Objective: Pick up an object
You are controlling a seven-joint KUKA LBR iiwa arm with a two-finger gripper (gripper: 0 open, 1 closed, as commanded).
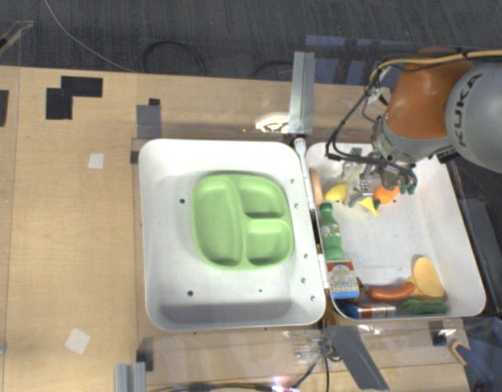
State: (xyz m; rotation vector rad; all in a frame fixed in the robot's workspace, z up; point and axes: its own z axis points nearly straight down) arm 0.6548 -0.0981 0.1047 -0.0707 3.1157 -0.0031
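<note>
A smooth green divided plate (241, 220) is seen in the left bin (165, 243). In the right bin (459, 243), the gripper (370, 188) is lowered near the far edge over small yellow and orange toys (366, 200); its finger state cannot be told.

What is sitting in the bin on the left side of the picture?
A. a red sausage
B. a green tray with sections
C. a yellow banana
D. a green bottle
B: the green divided tray lies in the middle of the left bin, while the green bottle and the red sausage-shaped toy lie in the right bin.
</note>
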